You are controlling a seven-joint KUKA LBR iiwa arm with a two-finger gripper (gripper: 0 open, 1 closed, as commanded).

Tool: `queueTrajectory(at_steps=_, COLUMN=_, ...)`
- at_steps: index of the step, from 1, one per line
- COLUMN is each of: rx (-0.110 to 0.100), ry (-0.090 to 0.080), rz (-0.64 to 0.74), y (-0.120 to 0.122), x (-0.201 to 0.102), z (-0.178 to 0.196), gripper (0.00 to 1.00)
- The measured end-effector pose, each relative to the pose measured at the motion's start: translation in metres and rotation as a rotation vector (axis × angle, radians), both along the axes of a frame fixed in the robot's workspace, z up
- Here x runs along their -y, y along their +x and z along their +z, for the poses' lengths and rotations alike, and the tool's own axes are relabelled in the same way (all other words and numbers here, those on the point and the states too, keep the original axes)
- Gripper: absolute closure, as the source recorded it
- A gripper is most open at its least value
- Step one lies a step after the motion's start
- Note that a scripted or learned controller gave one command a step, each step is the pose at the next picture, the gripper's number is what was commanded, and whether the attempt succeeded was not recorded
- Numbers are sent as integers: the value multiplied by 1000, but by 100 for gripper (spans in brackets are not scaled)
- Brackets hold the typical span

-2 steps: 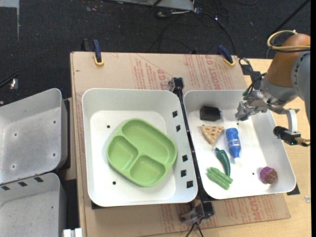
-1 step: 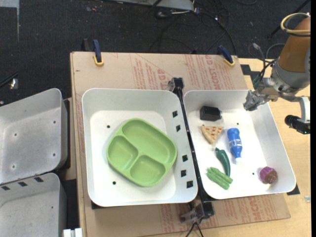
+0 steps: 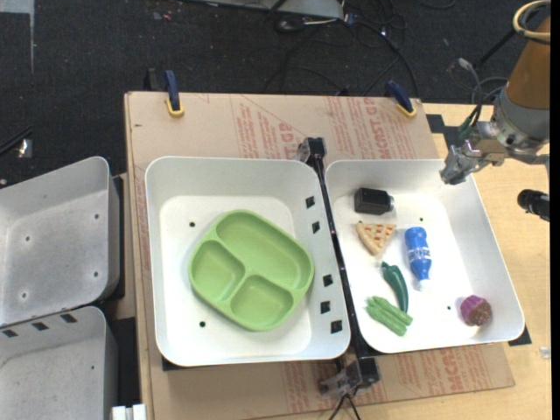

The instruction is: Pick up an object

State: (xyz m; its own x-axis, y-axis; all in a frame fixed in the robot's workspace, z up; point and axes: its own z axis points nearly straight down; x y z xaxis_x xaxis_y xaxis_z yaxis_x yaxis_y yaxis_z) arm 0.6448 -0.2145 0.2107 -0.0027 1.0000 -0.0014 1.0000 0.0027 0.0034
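The right bin point(image 3: 490, 261) holds 6 small things: a black block point(image 3: 373, 201) near its far left corner, a pizza-slice toy point(image 3: 375, 236) just in front of it, a blue bottle point(image 3: 417, 254) lying beside the slice, a dark green pepper point(image 3: 395, 284) just below the bottle, a light green bean pod bundle point(image 3: 388, 314) touching the pepper's lower end, and a purple round piece point(image 3: 475, 310) apart from the rest near the bin's near right corner. None of them lies on top of another, and each is open from above. The gripper point(image 3: 454, 168) hangs over the far right rim of this bin, well apart from every item; whether it is open or closed I cannot tell. The left bin point(image 3: 175, 191) carries a green 3-compartment plate point(image 3: 251, 269). Both bins sit on a cardboard sheet point(image 3: 262, 121) with faded red printing too faint to read, pinned at its far edge by 2 clamps point(image 3: 173, 94).
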Motion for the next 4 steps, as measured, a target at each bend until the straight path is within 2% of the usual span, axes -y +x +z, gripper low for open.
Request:
queueTrajectory(at_steps=1, rx=2, ry=0, rz=1, y=5, x=-8, z=59, gripper=100)
queueTrajectory(at_steps=2, rx=-5, ry=3, rz=3, y=-10, x=-60, z=44, gripper=100)
queueTrajectory(at_steps=4, rx=-6, ry=3, rz=4, y=-48, x=-161, z=21, gripper=100)
